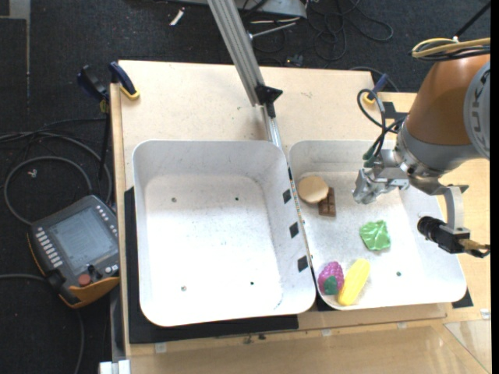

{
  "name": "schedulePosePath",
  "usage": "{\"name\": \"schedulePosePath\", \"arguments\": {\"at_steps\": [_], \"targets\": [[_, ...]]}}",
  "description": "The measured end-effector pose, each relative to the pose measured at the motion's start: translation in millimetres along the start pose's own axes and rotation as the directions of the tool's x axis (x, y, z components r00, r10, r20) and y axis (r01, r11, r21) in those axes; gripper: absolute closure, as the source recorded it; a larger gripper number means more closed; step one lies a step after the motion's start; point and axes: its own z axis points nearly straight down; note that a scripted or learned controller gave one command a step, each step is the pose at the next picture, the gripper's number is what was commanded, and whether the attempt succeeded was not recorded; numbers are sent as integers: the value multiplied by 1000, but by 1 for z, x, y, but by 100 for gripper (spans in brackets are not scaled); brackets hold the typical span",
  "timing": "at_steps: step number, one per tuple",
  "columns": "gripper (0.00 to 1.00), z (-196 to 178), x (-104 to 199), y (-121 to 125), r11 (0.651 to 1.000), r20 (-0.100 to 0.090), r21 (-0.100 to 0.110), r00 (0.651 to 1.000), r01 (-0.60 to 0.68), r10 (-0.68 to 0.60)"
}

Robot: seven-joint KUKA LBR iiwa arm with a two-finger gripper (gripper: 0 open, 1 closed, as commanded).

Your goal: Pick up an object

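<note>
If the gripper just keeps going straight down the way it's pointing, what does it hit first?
Probably bare floor of the right white bin. The gripper points down between the round tan bun and the crumpled green toy, though depth is uncertain.

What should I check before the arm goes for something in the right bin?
1. Things to pick lie in the right bin: ok.
2. Gripper over that bin: ok.
3. Nothing held yet: cannot tell.
4. Green piece stands apart from the rest: ok.
5. Tan bun free of neighbours: not ok, it touches the brown block.
6. Yellow piece clear of the purple one: not ok, they lie together.
</note>
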Motion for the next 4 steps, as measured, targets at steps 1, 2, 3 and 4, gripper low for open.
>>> {"name": "schedulePosePath", "arguments": {"at_steps": [1,2,3,4], "targets": [[100,-53,0,2,1000,0,1,1000,0,0],[100,-42,47,28,1000,-2,6,1000,4,-4],[100,-43,93,35,1000,0,7,1000,0,0],[100,-29,144,60,1000,-2,6,1000,4,-4]]}}
